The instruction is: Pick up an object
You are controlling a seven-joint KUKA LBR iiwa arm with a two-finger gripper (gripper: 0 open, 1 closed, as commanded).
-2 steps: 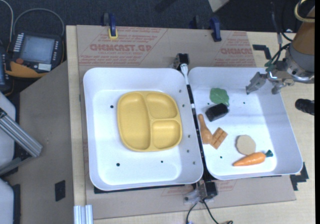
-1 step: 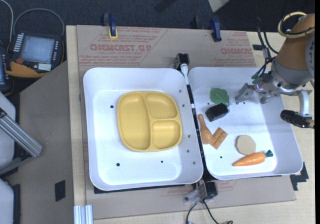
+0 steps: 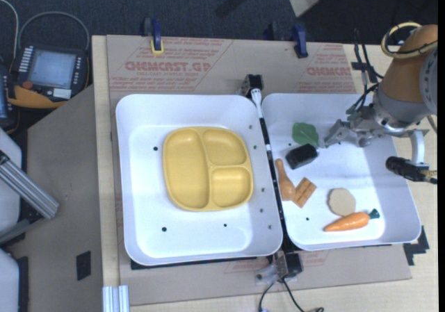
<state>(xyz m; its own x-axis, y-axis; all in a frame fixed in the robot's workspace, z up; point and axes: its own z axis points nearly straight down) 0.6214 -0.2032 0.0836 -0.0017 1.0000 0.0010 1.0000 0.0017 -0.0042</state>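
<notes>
**Gripper low in right bin, nothing held**

Gripper [image 3: 342,131] fingers spread apart, empty. A black block [image 3: 301,156] lies just beside the fingertips, toward the bin divider; small, dark, tilted. Green leaf [image 3: 304,133] touches it. Carrot [image 3: 348,221] well apart.

Right bin's [image 3: 410,224] far-right floor lies open; black block [image 3: 302,156] and carrot [image 3: 348,221] crowd elsewhere.

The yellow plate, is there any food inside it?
No. The yellow plate has three sections, and all look bare. It sits in the left bin. Whatever lies under the plate is covered. The food is in the right bin.
</notes>
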